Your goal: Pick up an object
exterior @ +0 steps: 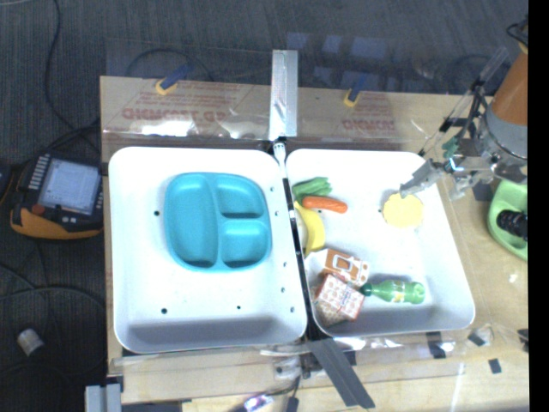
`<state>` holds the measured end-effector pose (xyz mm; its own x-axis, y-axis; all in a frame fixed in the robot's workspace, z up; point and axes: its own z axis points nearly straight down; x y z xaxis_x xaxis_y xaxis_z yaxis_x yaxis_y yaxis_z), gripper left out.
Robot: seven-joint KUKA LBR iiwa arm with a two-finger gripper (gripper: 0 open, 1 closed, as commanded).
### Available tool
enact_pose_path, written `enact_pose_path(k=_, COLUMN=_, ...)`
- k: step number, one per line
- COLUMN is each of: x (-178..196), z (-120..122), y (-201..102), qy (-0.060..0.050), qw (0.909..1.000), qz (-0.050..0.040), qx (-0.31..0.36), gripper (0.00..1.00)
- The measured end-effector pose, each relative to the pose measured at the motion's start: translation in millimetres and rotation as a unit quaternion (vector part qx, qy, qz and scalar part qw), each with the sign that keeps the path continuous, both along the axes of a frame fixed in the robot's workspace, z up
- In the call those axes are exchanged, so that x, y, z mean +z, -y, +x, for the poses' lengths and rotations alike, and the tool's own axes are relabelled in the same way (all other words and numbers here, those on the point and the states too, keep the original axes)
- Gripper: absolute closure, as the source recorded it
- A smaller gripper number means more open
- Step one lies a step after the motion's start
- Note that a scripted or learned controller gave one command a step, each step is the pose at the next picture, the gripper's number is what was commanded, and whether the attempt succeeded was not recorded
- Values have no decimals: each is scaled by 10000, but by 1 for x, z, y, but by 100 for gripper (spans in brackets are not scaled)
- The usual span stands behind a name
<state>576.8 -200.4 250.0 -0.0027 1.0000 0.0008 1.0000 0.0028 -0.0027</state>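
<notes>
The right bin (pixel 446 256) holds several objects. A flat yellow disc (pixel 403 212) lies near its far right corner. Along the left wall are a green vegetable (pixel 310 186), an orange carrot (pixel 324 203) and a yellow banana (pixel 311 231). Nearer the front lie an orange-and-white box (pixel 346 267), a checkered red packet (pixel 336 299) and a green bottle (pixel 395 292). My gripper (pixel 410 185) reaches in from the right and hangs just above the far edge of the yellow disc. Nothing shows between its tips.
The left bin (pixel 141 290) holds a blue divided plate (pixel 219 220). A green object (pixel 511 217) sits on the bench right of the bins. A metal bar (pixel 284 101) stands behind the divider. An orange-cased device (pixel 58 197) lies on the floor at left.
</notes>
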Motion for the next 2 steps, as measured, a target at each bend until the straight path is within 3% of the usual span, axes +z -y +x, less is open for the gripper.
enact_pose_path(k=1, x=-74, z=35, y=19, qy=-2, qw=9968, qz=-14, qx=800, gripper=0)
enact_pose_path(k=2, x=-153, z=47, y=15, qy=41, qw=9957, qz=26, qx=923, gripper=0)
